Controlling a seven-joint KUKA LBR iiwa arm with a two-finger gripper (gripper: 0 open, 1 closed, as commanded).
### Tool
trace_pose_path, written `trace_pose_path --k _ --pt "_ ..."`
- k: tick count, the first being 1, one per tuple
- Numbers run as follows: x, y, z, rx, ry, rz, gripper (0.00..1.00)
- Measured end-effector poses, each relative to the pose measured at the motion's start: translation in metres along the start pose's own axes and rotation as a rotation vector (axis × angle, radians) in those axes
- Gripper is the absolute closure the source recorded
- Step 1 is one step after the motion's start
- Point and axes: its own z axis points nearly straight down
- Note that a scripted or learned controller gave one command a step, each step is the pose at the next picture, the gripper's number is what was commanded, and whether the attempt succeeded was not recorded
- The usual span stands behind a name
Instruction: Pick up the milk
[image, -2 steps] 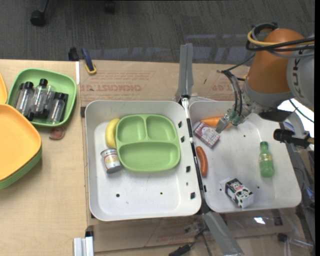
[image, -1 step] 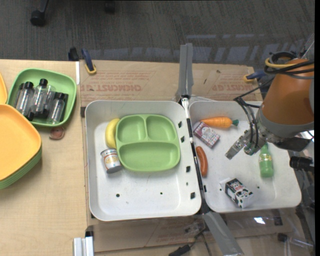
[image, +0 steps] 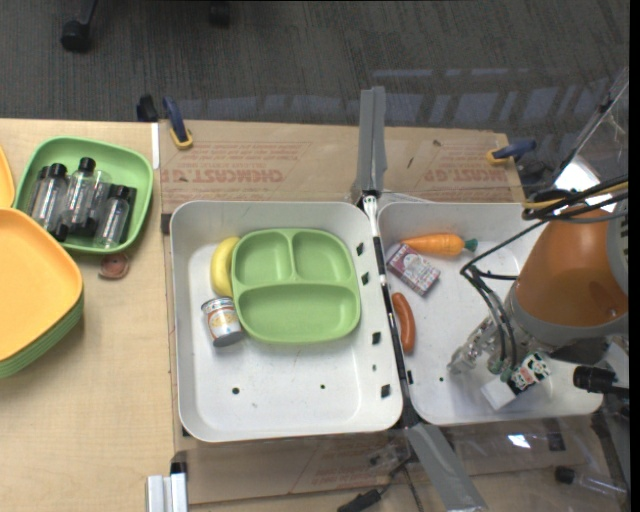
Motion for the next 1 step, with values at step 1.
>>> trace_pose_path --k 1 --pt "-0.0434 0.0503 -0.0004 -0.001 -0.002 -0.162 1.0"
